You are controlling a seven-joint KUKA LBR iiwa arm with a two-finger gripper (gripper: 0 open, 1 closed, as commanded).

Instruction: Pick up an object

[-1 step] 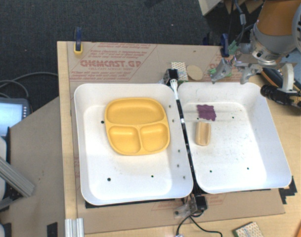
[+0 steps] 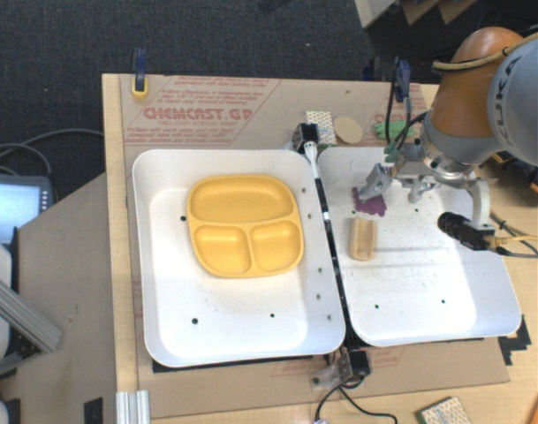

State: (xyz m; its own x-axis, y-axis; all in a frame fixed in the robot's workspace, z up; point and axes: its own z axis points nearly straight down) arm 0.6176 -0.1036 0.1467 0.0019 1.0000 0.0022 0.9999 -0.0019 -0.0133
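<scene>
The grey arm with its orange band (image 2: 485, 64) reaches in from the right over the right-hand shallow white bin (image 2: 463, 312); its two-finger gripper (image 2: 392, 191) hangs low over that bin's far left part; the jaws stand apart, released, with nothing between them.

A small crumpled purple object (image 2: 371, 205) lies on the bin floor just beside the left fingertip, at its outer side and not between the jaws; whether the finger touches it cannot be told. A short tan wooden cylinder (image 2: 363, 238) lies just in front of the purple object, near the bin's left wall, its long axis running towards the camera; the two are close but apart.

The left-hand shallow white bin (image 2: 162, 316) holds a yellow plastic plate with three compartments (image 2: 246, 225), lying flat in the far half of the bin, the one large compartment at the far side and the two small ones at the near side.

Both bins rest side by side on a brown cardboard sheet with red print (image 2: 198, 111) that covers the counter; a small round tan disc (image 2: 348, 131) sits on the cardboard just behind the right bin.
</scene>
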